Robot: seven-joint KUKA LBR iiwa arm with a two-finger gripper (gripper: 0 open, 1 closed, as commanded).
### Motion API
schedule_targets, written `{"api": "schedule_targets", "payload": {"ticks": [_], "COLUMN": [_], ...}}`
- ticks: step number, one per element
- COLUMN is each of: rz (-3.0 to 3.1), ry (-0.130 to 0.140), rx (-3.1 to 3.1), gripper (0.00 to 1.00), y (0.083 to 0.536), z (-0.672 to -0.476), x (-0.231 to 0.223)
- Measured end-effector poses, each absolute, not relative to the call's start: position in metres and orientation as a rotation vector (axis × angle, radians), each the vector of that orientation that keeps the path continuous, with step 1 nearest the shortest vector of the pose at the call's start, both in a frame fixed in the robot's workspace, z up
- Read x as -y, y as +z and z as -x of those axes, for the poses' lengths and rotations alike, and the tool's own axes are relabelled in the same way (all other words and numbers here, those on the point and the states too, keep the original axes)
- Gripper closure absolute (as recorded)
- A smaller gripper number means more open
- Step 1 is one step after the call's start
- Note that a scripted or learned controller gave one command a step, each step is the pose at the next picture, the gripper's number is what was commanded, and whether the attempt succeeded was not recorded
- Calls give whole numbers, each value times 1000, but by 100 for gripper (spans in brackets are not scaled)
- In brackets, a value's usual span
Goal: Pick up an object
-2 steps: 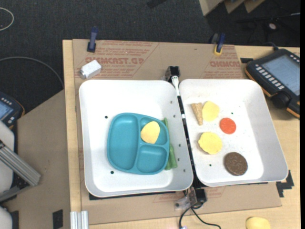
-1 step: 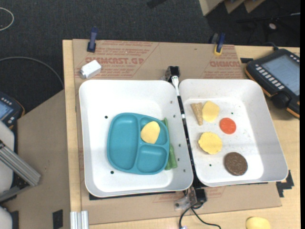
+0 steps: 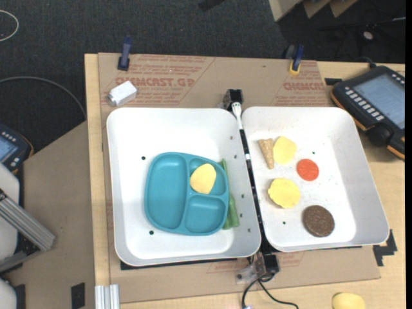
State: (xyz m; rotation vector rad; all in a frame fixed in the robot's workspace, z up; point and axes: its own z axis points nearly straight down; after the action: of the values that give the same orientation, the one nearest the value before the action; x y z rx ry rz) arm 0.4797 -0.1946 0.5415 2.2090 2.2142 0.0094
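A: Nearest of all, a yellow lump (image 3: 347, 300) sits on the bench's near edge, to the right, cut off by the frame. Just left of it a black cable (image 3: 256, 293) trails off the near side.

B: And right behind that cable, the two bins meet. The left bin (image 3: 122, 166) holds a teal divided plate (image 3: 168, 195).

A: A yellow piece (image 3: 203, 179) lies in the plate's far right compartment. A green strip (image 3: 230, 206) is wedged between the plate's right edge and the bin wall.

B: Over to the right bin (image 3: 364, 185). Five loose things there, all lying flat and all free to be picked.

A: The brown disc (image 3: 318, 221) is nearest. Up and left of it, a yellow slice (image 3: 284, 193).

B: Then the orange disc (image 3: 308, 170), just apart from the slice. Farthest back, a second yellow slice (image 3: 284, 150) touches a tan wedge (image 3: 266, 153) on its left.

A: And the gripper, spread or pressed together?

B: Cannot tell.

A: Both bins rest on a cardboard sheet (image 3: 193, 76). A blue clamp (image 3: 124, 53) grips its far left edge, and a yellow clamp (image 3: 296, 58) its far right.

B: A small white block (image 3: 122, 93) lies on the cardboard by the left bin's far corner. A black handheld screen (image 3: 373, 98) rests at far right.
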Motion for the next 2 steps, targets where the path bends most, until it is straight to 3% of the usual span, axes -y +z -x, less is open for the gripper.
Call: {"api": "schedule_targets", "payload": {"ticks": [1, 2], "rz": [-2229, -2211], "ry": [-8, 8], "rx": [-2226, -2211], "gripper": [100, 100], "y": [440, 542], "z": [-479, -479], "x": [201, 213]}}
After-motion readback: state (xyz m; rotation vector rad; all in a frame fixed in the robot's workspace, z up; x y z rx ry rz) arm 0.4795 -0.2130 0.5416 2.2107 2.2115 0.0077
